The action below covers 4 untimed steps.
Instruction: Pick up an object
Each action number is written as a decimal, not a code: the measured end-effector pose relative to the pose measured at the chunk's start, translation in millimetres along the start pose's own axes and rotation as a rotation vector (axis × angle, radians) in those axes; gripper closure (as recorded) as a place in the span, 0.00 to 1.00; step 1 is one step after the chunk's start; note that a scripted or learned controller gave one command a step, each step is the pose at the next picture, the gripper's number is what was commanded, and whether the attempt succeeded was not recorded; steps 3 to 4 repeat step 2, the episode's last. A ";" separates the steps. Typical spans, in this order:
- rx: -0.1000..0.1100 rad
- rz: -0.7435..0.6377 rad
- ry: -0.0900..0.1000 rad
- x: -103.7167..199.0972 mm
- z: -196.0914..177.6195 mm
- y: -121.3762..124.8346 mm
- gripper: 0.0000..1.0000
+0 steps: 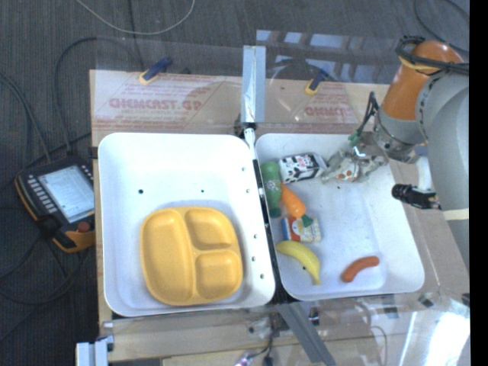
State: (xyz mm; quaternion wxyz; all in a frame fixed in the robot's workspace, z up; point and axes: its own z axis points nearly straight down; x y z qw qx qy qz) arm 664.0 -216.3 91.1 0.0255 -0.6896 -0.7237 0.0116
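Two bins: sitting side by side on the desk [107,105]
Tool [352,162]: hovering at right bin's [396,227] far edge; grip state unclear
Milk carton [299,167]: lying just beside tool
Banana [300,258]: lying near front edge
Yellow tray [191,254]: resting in left bin [122,204]

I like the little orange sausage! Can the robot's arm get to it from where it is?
Probably yes. The small orange sausage lies alone on bare floor near the front of the right white bin, nothing over it. The gripper hangs at the bin's back.
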 end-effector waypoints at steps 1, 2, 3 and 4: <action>-0.019 0.009 -0.010 -1.9 -10.4 3.0 1.00; -0.049 0.099 -0.019 73.0 -90.5 3.5 1.00; -0.049 0.099 -0.019 73.0 -90.5 3.5 1.00; -0.049 0.099 -0.019 73.0 -90.5 3.5 1.00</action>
